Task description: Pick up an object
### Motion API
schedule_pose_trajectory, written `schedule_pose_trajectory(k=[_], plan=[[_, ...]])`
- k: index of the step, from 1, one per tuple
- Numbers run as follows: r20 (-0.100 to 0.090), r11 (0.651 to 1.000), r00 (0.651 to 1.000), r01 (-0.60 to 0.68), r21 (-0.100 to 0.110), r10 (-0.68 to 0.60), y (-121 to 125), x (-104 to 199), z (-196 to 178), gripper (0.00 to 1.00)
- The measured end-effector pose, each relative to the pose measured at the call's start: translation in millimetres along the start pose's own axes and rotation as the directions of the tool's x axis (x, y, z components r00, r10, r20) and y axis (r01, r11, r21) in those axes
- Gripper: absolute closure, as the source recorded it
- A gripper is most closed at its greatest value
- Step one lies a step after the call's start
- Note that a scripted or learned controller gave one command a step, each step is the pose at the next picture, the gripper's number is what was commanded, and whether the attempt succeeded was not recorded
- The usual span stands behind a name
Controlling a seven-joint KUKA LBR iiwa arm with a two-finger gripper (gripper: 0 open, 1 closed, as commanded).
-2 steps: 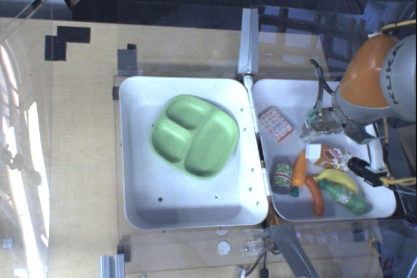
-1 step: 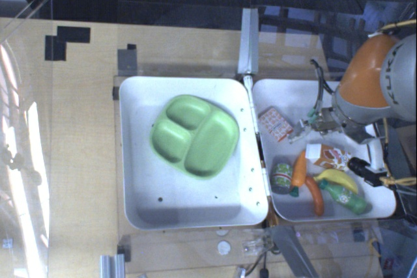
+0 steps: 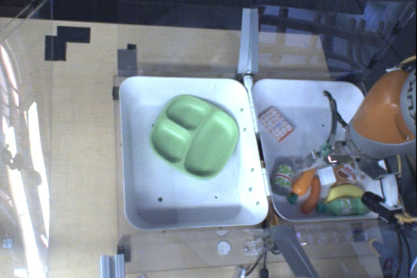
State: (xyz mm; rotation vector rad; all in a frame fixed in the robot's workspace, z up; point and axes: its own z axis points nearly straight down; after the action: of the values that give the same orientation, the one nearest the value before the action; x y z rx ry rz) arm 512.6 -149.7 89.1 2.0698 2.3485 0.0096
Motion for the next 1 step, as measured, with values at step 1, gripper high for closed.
schedule_pose_trajectory(k=[1], plan=[[0.001,1.000,1.000,0.003,-0.008,-0.003,3.7,0.8,-11.9,1.00]])
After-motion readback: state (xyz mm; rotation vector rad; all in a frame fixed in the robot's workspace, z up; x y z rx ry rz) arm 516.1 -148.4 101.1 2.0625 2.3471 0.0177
